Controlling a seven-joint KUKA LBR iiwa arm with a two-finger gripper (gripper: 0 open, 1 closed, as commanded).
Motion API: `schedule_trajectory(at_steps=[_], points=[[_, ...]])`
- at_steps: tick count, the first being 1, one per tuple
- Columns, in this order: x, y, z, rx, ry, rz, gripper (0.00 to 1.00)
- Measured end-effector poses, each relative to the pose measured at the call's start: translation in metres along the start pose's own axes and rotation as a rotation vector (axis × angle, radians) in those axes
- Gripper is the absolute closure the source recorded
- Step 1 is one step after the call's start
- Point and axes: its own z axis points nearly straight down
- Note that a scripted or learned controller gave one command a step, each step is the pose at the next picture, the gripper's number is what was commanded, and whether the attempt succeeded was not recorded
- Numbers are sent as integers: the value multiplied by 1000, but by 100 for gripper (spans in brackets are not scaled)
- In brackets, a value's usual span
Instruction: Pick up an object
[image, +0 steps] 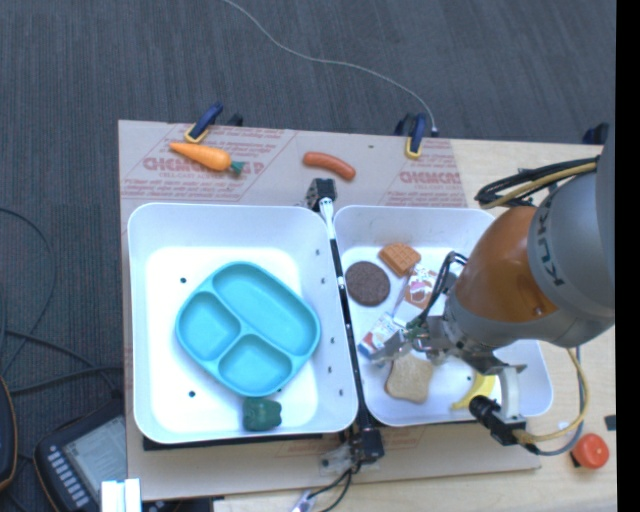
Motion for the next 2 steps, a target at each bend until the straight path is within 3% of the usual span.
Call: schedule_trajectory(at_steps=[1,2], points=[[1,3,-13,-9,2,0,100],[0,3,-13,-9,0,1,0]])
